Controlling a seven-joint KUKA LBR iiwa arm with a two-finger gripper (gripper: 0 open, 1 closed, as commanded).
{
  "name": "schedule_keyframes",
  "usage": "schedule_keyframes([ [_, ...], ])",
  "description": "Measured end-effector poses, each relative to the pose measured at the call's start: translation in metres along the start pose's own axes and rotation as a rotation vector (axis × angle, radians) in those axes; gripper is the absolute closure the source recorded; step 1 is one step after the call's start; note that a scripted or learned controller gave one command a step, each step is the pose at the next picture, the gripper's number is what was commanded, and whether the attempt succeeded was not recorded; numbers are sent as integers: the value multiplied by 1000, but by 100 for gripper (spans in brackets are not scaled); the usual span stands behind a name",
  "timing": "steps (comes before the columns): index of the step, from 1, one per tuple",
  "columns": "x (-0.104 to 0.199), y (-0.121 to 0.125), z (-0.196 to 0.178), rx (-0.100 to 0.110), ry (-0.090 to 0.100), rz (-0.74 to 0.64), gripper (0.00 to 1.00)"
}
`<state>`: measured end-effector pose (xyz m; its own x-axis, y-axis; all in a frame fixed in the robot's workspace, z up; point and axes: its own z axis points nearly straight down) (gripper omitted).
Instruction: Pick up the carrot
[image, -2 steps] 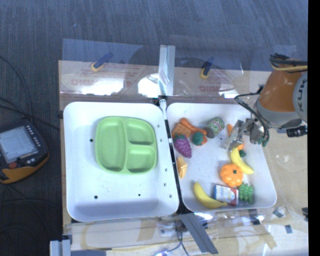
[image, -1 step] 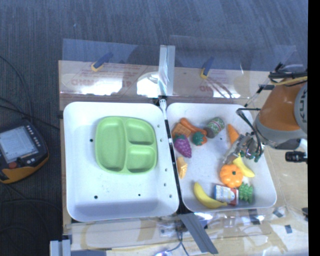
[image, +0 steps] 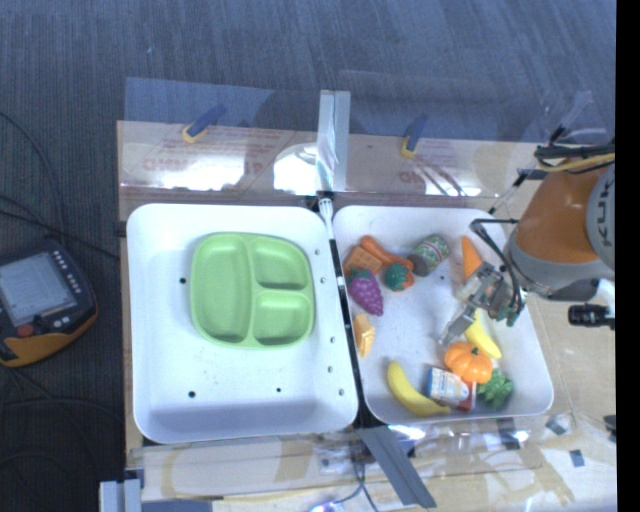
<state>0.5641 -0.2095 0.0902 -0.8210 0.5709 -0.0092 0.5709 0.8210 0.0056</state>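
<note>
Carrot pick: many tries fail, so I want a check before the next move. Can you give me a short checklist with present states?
1. Carrot in view, in the right bin: ok.
2. Carrot free of the gripper: ok, nothing held.
3. Gripper over the carrot: not ok, it sits nearer the front, by the banana.
4. Carrot clear of the bin wall: cannot tell.
5. Finger opening: cannot tell.
</note>
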Motion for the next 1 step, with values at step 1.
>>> schedule_keyframes([
  [1, -49, 30, 2, -4, 11, 172, 0],
])
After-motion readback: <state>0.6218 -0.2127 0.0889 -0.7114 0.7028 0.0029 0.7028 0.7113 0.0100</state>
